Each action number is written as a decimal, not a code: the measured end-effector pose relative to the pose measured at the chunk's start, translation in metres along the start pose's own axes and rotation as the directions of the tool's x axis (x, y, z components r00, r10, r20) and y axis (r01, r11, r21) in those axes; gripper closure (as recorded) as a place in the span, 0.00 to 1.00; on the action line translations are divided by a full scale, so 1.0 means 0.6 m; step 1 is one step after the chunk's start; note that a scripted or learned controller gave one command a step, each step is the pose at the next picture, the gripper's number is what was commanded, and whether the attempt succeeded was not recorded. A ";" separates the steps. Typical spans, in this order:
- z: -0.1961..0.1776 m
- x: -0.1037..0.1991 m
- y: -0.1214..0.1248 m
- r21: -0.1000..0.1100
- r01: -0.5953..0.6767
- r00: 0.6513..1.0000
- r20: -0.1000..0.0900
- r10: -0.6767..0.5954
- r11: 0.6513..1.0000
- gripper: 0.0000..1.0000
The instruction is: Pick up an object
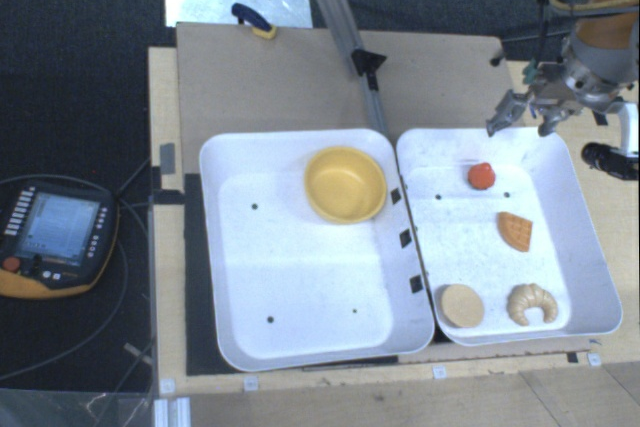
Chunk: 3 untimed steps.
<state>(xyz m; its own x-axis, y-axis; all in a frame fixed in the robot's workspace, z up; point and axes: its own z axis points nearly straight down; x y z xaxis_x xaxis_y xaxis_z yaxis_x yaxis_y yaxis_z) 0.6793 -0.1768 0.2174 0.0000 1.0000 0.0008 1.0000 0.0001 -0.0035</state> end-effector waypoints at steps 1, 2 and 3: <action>0.093 -0.001 0.015 0.000 0.001 1.000 0.000 -0.001 1.000 0.00; 0.164 -0.002 0.019 -0.001 0.001 1.000 0.000 -0.001 1.000 0.00; 0.141 -0.002 0.022 -0.007 0.002 1.000 0.002 -0.002 1.000 1.00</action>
<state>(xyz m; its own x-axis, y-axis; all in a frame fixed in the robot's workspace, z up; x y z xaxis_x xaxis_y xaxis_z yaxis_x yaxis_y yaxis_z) 0.6920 -0.1782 0.1326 -0.0020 1.0000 -0.0013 1.0000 0.0020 0.0031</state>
